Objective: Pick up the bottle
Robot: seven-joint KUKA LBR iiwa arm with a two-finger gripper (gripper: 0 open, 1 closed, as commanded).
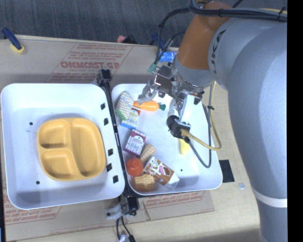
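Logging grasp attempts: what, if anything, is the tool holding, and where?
Cannot be told. The tool sits over the right white bin, beside an orange carrot-shaped toy.

You have a yellow divided plate (70, 147) lying in the left bin (15, 100), and in the right bin (204, 178) a red tomato (134, 166) touches a waffle cone (147, 153) at its 1 o'clock, with a purple carton (135, 142) just at 12 o'clock.

Cardboard-covered bench (81, 59) (red print) under two white bins (15, 100), side by side
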